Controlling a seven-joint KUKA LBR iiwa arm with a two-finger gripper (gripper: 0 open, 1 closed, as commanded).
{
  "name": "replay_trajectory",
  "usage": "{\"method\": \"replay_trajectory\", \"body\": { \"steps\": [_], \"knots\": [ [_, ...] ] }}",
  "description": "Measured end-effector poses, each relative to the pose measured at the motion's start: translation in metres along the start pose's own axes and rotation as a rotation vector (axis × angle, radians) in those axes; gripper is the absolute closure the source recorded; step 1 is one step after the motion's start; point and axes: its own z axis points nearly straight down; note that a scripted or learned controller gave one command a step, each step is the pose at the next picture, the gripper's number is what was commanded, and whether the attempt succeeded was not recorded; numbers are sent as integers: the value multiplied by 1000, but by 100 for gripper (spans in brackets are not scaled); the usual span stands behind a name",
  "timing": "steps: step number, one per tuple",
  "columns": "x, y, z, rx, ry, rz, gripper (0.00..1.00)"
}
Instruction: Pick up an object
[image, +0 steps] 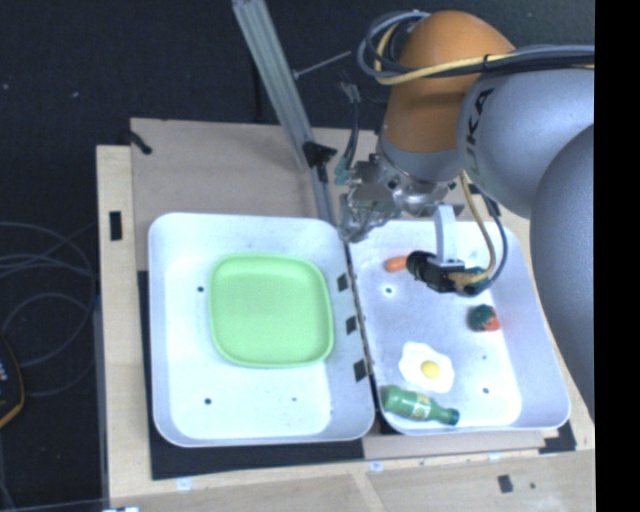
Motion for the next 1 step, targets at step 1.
{"method": "replay_trajectory", "body": {
  "steps": [1],
  "knots": [
    [50, 5, 15, 1, 0, 0, 100]
  ]
}}
